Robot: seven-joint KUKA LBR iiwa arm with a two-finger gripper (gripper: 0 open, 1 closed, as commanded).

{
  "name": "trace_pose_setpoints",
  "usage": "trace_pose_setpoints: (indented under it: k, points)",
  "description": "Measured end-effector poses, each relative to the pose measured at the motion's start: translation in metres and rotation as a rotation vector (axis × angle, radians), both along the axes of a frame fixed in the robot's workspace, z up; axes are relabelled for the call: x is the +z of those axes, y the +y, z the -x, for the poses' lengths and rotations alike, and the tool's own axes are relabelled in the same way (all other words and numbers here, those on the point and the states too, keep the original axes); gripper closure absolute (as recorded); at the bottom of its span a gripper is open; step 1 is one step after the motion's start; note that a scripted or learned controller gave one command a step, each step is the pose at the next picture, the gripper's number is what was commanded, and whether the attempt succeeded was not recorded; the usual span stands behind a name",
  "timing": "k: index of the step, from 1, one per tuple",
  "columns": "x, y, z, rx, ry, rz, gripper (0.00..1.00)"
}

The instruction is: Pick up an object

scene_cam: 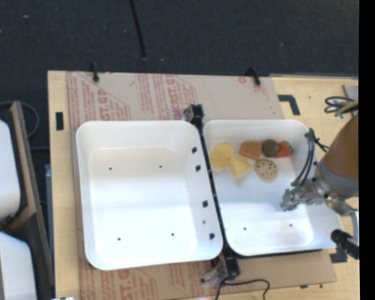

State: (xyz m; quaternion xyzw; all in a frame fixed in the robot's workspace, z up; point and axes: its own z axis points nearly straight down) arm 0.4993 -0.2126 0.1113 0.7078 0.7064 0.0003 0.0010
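Near edge of the desk point(62, 186): cables and a black clamp at the seam between the two bins.

Left bin point(87, 167), white, shallow, sits on printed cardboard point(137, 95). Right bin point(237, 245) touches it along a black divider strip.

Arm point(345, 158) enters from the right, orange band above a grey wrist, bent down over the right bin's right side. Jaws point(295, 200) low over the bin floor, near the right wall, pointing left and slightly toward the near edge. Metal parts blur together; cannot tell how far apart the jaws stand. Nothing visible between them. Thin cable loops from the wrist up past the bin's far right corner.

Objects sit well apart from the jaws, clustered along the far part of the right bin: speckled cookie point(266, 169) nearest; pale yellow piece point(239, 165) just left of it, touching a rounder yellow piece point(222, 154). Behind: orange-tan piece point(250, 149), dark olive round piece point(270, 147) touching it, small red piece point(285, 148) at the end.

Beyond the desk: dark carpet point(237, 24).
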Motion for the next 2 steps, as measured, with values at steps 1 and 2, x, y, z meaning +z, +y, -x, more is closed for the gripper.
trace_pose_setpoints:
  k: [1, 2]
  points:
    - [0.045, 0.006, 0.000, 0.002, -0.003, 0.001, 1.00]
    - [0.103, -0.003, -0.003, 0.001, -0.004, 0.001, 1.00]
